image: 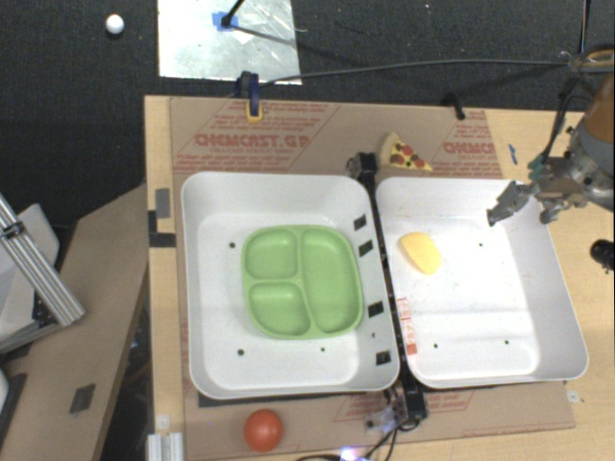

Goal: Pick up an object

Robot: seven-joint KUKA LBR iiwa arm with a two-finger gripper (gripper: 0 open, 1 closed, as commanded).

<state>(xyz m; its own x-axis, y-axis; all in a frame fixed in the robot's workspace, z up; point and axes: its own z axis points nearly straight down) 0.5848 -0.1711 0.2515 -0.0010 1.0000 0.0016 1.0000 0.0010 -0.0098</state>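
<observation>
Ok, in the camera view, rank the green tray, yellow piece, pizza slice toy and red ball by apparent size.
1. green tray, clearly largest
2. yellow piece, pizza slice toy and red ball: too alike to rank, and the ball sits nearer the camera.

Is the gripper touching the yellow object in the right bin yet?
Apart. The camera view shows the gripper near the right bin's far right corner, with bare white floor between it and the yellow object.

Right bin (538, 353): floor mostly bare, just 1 yellow piece (420, 254) near left wall. Left bin (207, 353): green tray (302, 281) fills centre.
</observation>
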